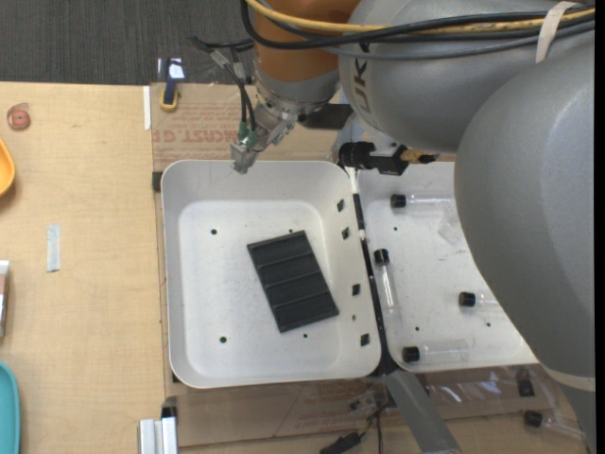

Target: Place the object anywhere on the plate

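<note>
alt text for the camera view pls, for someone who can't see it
A grey robot arm with an orange band reaches in from the right, its gripper hovering over the far rim of the left white bin. A dark ribbed rectangular block lies tilted on that bin's floor. The right white bin sits alongside, partly covered by the arm.

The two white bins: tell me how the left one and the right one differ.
The left bin holds a black ridged slab lying at a slant; the right bin holds none. The left bin shows in full, while the grey arm covers much of the right bin. The gripper hangs at the left bin's far rim, away from the right bin. Both are shallow and white.
</note>
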### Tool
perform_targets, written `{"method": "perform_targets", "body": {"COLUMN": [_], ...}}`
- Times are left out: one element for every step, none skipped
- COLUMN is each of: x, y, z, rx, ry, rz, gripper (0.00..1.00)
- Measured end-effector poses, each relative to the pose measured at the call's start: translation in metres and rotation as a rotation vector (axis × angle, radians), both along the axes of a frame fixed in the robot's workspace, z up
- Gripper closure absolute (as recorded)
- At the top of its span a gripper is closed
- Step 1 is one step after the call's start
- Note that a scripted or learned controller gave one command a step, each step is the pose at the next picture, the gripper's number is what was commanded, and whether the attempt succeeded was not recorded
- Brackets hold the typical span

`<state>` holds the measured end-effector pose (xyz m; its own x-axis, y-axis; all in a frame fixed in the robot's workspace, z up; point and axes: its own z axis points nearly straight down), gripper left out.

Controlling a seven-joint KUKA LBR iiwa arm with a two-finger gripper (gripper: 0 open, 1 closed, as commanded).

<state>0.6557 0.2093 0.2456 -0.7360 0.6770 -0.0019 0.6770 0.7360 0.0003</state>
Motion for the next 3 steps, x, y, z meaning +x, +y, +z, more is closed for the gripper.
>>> {"method": "perform_targets", "body": {"x": [-0.027,-0.028,-0.049], "y": [0.006,0.003,0.018], "z": [-0.025,-0.02,-0.009], "rx": [-0.001,0.0,0.001], "ry": [0.005,0.003,0.001], "rz": [0.203,0.369,0.504], "gripper": [1.0,1.0,1.0]}}
